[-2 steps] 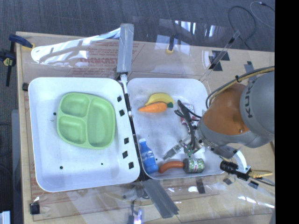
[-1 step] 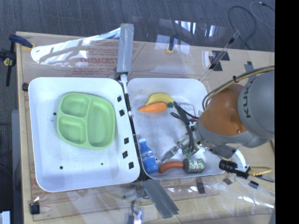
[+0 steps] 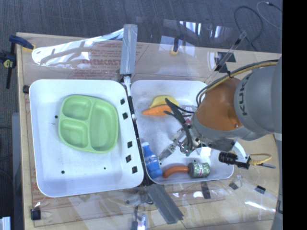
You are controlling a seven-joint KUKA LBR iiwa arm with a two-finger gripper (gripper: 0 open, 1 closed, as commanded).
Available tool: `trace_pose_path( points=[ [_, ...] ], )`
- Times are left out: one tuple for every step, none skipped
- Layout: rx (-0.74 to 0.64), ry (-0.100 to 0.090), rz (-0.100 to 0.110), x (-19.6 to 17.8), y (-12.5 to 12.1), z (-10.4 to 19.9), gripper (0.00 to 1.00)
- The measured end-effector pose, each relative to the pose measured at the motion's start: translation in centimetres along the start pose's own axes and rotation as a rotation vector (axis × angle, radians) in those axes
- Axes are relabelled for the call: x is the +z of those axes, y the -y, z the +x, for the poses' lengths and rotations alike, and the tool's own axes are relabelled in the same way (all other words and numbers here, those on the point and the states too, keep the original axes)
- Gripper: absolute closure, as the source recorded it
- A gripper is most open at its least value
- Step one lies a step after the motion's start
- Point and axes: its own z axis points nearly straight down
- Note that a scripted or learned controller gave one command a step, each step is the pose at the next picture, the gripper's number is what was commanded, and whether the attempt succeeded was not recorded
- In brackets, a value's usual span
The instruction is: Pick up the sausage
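1. Sausage lies along the lower wall of the right bin, lower centre of the frame; reddish-orange, slightly curved, lying flat on the bin floor.
2. Green can lies on its side touching the sausage's right end, also against the lower wall.
3. Blue bottle rests just left of the sausage, in the bin's lower left corner, running along the divider between the bins.
4. Gripper hangs over the middle of the right bin, above and slightly left of the sausage in the frame. Fingers point toward lower left. Jaws look slightly spread with nothing between them; not touching the sausage.
5. Arm enters from the right of the frame; orange band sits over the bin's right half, grey body beyond it.
6. Carrot lies in the upper part of the right bin, with a yellow object touching it from above; black cables of the wrist cross over both.
7. Left bin holds a green divided plate, three compartments, sitting upright on the floor toward the bin's centre.
8. Grey tape strip runs up from the divider at the upper centre of the frame, over brown cardboard.
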Motion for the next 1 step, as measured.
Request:
trace_pose_path(
  points=[
    [0.000,0.000,0.000,0.00,0.01,0.00,0.00]
  ],
)
